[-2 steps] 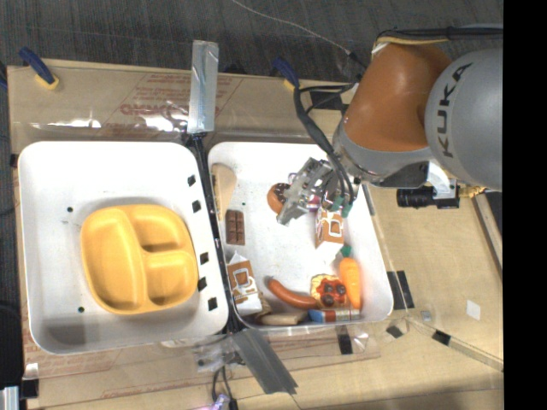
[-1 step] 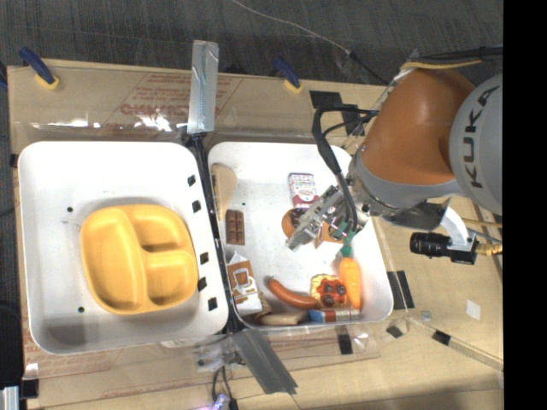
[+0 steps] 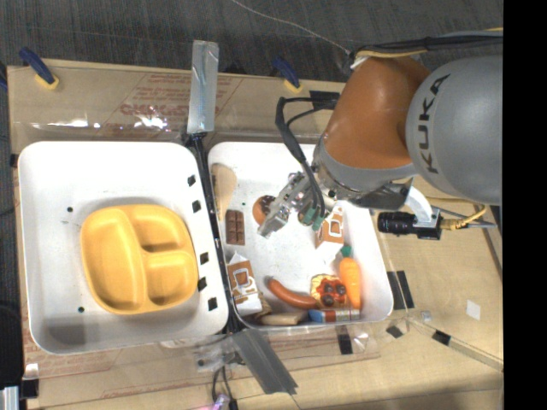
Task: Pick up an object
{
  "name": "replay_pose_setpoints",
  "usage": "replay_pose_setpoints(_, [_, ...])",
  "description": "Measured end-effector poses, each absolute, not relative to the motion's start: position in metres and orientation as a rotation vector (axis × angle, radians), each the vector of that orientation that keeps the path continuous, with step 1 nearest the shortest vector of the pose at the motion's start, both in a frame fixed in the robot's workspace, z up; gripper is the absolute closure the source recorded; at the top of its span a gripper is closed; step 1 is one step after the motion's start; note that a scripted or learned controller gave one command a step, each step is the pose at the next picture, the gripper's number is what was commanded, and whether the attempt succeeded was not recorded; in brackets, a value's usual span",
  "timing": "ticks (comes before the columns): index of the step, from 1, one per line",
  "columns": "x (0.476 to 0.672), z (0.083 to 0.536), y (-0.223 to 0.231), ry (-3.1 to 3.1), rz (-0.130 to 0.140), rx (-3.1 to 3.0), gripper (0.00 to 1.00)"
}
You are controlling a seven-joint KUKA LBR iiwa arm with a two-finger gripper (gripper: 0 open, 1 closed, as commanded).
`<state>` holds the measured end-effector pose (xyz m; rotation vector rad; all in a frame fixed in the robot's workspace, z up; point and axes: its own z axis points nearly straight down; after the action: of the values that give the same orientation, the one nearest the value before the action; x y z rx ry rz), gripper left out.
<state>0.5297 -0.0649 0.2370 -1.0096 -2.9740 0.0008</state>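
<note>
My gripper (image 3: 282,212) hangs over the middle of the right bin (image 3: 295,156), its metal fingers pointing down and to the left. Just left of it lies a small brown round item (image 3: 264,204), and a chocolate bar (image 3: 235,226) sits further left. A carrot (image 3: 350,280), a sausage (image 3: 291,295) and a small pizza-like piece (image 3: 328,289) lie along the bin's near side. A white-and-orange carton (image 3: 332,226) rests under the wrist. I see nothing clearly held between the fingers.
The left bin (image 3: 38,186) holds a yellow divided tray (image 3: 137,254). Another small carton (image 3: 242,282) leans at the right bin's near left corner. A tan cone-like piece (image 3: 223,182) lies at its far left. The arm's bulk covers the right bin's far right part.
</note>
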Motion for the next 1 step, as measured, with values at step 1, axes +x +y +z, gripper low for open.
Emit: replay_pose_setpoints(1, [0.5433,0.1029,-0.1183,-3.038,-0.001,-0.817,1.00])
